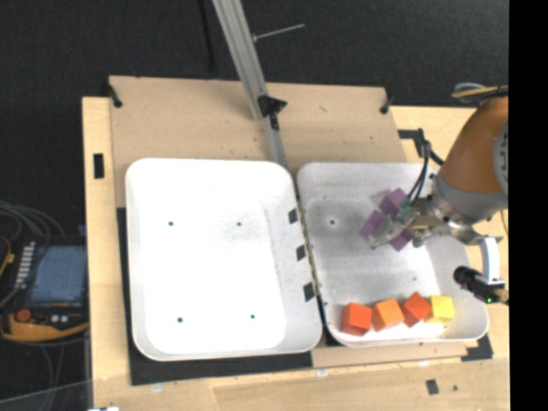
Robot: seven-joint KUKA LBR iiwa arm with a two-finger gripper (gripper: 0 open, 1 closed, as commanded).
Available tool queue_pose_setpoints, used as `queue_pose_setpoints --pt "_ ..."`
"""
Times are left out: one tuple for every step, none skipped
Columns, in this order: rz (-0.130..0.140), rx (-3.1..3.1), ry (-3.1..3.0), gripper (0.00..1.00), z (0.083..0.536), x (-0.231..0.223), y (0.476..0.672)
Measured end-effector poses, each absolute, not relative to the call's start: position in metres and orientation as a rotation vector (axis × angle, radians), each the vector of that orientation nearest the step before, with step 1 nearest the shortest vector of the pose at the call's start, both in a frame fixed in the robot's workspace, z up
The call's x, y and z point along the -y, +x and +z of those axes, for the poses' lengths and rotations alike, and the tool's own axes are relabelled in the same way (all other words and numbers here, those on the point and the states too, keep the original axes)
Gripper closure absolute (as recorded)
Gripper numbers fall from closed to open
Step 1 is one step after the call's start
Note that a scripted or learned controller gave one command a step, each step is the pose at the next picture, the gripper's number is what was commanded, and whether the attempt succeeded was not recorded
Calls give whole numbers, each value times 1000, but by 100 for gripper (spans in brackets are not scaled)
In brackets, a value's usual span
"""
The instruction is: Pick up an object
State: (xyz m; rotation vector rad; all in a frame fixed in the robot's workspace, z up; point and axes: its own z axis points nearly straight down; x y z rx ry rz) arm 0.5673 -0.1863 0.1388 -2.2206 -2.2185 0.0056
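Bench point(214, 118): I see a tan board filling the middle of the frame, carrying both bins.
Left bin point(145, 315): white and shallow, centre-left of the frame.
Right bin point(342, 187): white, centre-right of the frame; it holds every object I can see.
Arm point(475, 157): it enters from the right edge of the frame, orange band uppermost, wrist over the right half of the right bin.
Gripper point(409, 226): low over the right bin's upper-middle area, in among the purple pieces.
Purple pieces point(392, 202): clustered right-centre in the right bin, touching or overlapping the gripper tip; I take these as the pick target.
Block row: red-orange block point(356, 318), orange block point(387, 313), red block point(416, 308) and yellow block point(443, 307), side by side along the bin's lower wall.
Finger state: I cannot tell how far apart the fingers stand, nor whether anything sits between them.
Step in hand: I judge this a grasp attempt on the purple pieces.
Procedure: I would centre on one piece, close fully, then lift straight up and confirm the piece rises.
Hidden: the wrist covers part of the purple cluster; I cannot count its pieces. The arm is cut off at the right edge.
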Motion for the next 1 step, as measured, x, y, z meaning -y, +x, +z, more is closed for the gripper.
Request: queue_pose_setpoints --pt "1 2222 -2228 0 97 188 568"
